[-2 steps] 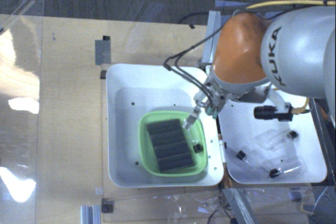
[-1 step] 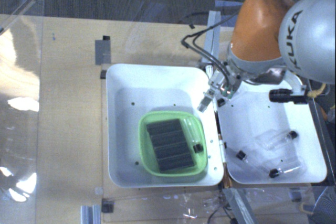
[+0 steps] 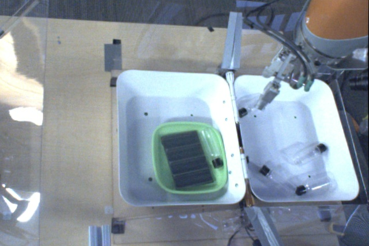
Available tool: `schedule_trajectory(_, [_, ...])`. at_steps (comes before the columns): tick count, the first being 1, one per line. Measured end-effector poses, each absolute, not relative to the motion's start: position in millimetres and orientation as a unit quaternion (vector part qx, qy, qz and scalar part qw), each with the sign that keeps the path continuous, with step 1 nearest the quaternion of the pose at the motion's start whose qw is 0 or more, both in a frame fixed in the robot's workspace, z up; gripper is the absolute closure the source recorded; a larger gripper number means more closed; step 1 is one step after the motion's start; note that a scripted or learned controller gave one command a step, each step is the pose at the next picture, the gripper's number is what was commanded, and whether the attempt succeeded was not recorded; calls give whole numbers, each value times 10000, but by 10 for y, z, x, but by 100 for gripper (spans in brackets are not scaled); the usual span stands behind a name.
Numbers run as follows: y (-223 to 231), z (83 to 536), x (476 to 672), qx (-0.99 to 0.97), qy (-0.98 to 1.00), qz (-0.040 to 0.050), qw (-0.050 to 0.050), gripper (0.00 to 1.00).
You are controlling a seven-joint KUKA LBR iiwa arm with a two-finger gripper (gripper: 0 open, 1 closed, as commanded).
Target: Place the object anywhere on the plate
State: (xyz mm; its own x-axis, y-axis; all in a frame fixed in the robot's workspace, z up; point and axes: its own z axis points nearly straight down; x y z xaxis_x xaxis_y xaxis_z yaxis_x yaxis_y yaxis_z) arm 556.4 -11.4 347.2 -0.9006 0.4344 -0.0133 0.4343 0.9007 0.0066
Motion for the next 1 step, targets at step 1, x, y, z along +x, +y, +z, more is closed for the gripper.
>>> schedule_trajectory(1, [-1254,4391,5304,2459,9693,4,83,0])
